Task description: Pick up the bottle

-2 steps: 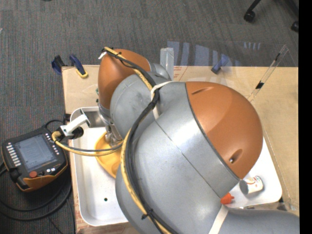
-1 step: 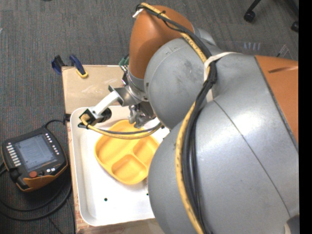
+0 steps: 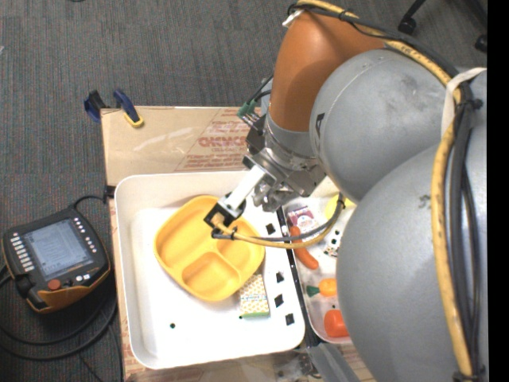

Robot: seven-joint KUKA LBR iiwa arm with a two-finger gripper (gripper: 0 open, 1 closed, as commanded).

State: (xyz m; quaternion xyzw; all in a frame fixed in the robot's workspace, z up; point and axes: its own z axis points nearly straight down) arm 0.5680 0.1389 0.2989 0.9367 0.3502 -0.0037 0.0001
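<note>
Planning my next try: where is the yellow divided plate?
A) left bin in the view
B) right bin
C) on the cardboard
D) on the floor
A: the yellow plate lies inside the left bin, beside a small patterned box.

Hidden under the arm: most of the right bin, at four o'clock. Cut off by it, at the bin's six o'clock, an orange-red lump of unclear kind. Buried beneath it too, much of the gripper. Too small to name: a dark speck at seven o'clock in the left bin. Unreadable: the cardboard lettering.
</note>
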